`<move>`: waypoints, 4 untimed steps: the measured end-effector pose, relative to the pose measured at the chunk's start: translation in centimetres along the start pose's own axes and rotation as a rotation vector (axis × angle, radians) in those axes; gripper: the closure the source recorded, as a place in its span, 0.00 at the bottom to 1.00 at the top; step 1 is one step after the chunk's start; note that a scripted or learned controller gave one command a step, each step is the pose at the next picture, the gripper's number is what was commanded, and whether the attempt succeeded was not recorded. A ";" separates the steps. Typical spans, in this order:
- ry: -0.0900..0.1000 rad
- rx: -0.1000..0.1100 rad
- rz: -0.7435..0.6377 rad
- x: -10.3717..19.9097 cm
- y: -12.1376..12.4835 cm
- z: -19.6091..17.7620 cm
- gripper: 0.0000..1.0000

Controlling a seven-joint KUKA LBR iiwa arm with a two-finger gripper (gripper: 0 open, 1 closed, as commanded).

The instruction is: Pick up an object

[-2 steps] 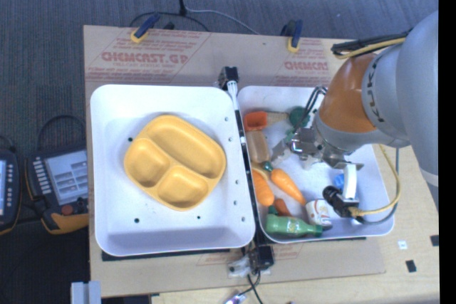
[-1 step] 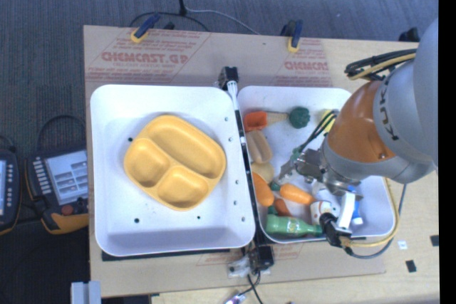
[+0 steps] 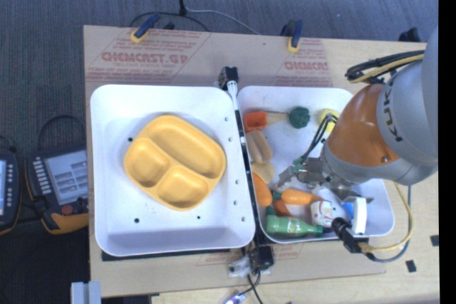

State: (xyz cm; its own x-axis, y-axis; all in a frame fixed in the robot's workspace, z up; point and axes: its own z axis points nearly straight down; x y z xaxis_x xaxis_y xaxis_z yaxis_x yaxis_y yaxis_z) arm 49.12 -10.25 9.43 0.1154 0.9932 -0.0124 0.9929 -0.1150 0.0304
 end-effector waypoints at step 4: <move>0.006 0.013 0.059 0.4 7.1 0.3 0.00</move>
